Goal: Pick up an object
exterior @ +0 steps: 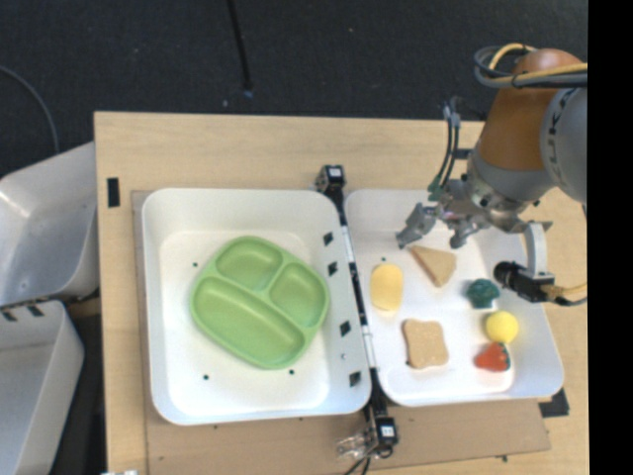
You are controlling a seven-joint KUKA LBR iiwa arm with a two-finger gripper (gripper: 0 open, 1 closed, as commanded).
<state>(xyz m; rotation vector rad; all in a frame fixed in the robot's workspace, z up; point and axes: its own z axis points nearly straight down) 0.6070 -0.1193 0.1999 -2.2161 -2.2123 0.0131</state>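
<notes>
Camera view: hand (438,228), fingers seemingly spread and ungrasping, above right bin (396,384) near tan wedge (435,263).

Light wooden bench (119,146) carrying two shallow white plastic bins: left bin (163,364) containing a green three-compartment plastic tray (259,302), and right bin (534,369) adjoining it. Dark floor (297,38) behind the bench.

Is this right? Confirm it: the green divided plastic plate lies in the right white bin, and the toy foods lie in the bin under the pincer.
One thing is wrong. The camera view shows the green divided plastic plate in the left white bin, not the right. The toy foods do lie in the right white bin, under the pincer.
</notes>
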